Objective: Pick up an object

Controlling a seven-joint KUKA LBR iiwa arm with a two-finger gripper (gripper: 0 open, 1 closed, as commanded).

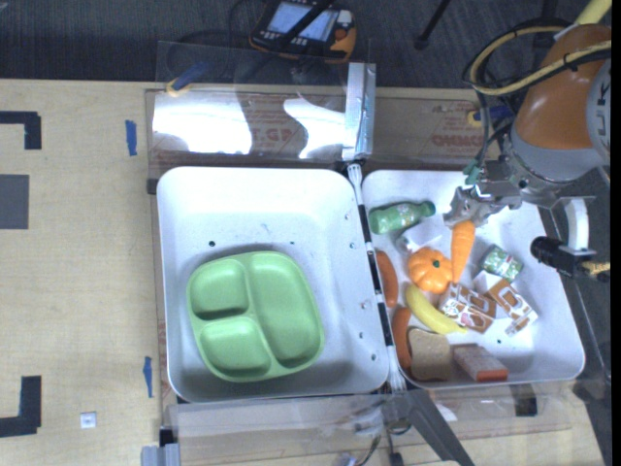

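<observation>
Bread slice and brown block at the right bin's near edge.
Farther in, the gripper hangs at the far side, fingers clamped on the top of an upright carrot, beside the small pumpkin and green bottle.

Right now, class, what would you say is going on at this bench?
A robot arm reaches in from the right over the right bin, which holds toy food: a green bottle, a pumpkin, a banana, bread and small cartons. Its gripper sits at the top end of a carrot, which stands nearly upright. Whether it truly grips the carrot is unclear. The left bin holds a green divided plate.
</observation>
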